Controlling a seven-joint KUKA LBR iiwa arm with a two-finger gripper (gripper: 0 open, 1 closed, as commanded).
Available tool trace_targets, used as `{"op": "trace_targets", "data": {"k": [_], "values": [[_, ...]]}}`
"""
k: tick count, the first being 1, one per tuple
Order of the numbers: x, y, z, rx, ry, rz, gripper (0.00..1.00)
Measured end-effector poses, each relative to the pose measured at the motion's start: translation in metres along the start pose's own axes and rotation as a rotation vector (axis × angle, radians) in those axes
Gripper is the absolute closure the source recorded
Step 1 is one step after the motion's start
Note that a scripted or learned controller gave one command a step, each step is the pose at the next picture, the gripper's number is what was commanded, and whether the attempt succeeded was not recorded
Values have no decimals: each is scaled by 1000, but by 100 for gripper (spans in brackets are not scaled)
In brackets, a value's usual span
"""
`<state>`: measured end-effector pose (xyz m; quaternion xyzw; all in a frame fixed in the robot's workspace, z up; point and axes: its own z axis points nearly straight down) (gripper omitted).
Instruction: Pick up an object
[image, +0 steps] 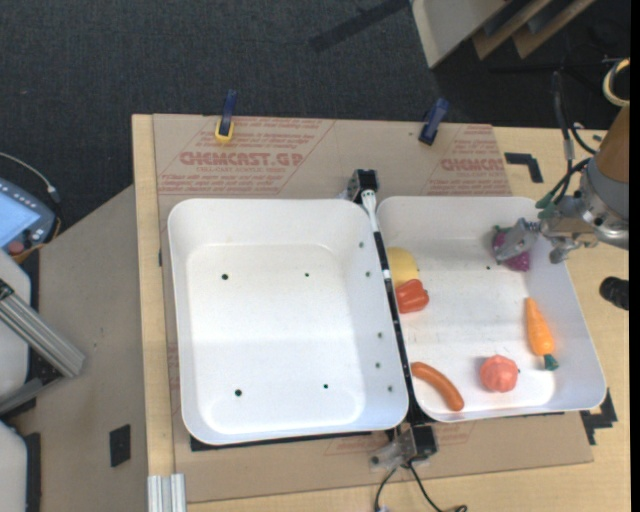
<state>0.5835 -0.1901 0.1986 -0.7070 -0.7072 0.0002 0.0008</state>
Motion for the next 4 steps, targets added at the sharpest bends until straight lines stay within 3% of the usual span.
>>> {"op": "trace_targets", "data": {"k": [1, 2, 3, 4], "values": [[0, 1, -11, -4, -1, -1, 100], [-37, -26, -165, -20, -10, 4, 100], [-2, -48, -215, -11, -4, -3, 100], [-4, -47, -222, -10, -6, -2, 100]]}}
